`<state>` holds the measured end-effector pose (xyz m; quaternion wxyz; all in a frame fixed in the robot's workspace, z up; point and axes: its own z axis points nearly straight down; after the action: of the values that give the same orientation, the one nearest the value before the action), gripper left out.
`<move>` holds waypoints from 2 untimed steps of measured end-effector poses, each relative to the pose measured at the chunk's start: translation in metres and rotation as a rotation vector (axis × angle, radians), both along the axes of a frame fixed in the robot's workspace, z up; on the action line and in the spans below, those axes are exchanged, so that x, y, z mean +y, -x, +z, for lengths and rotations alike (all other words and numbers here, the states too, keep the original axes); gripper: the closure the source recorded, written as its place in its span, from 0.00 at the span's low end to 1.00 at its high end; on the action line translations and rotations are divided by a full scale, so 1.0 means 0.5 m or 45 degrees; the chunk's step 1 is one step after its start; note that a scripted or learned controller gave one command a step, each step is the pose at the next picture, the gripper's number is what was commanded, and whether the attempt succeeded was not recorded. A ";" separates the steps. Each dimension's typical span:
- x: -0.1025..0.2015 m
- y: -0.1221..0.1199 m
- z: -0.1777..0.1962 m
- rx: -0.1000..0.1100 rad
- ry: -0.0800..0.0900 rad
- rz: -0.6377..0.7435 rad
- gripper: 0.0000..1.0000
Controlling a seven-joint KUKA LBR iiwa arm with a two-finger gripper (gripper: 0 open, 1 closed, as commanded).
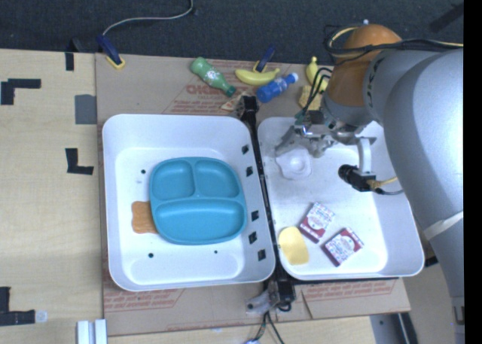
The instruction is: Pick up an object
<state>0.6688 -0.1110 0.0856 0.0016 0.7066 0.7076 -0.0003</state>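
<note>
My gripper (304, 142) hangs over the far left part of the right bin (392, 256), its two metal fingers (287, 141) spread open. Just below them a small clear cup (294, 163) rests on the bin floor, with nothing between the fingers. Nearer the front of this bin lie two red-and-white packets (316, 220) (343, 245) and a pale yellow piece (293, 245). The left bin (120, 147) holds a blue divided plate (198, 199) with a tan piece (140, 217) sticking out at its left edge.
Behind the bins on the cardboard lie a green bottle (211, 75), a banana (257, 76) and a blue bottle (276, 87). The grey arm (422, 124) covers the right bin's far right side. A black divider (256, 184) runs between the bins.
</note>
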 end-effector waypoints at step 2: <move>0.018 0.048 0.023 0.002 0.000 -0.001 1.00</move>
<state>0.6448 -0.1019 0.0969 0.0012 0.7069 0.7073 -0.0009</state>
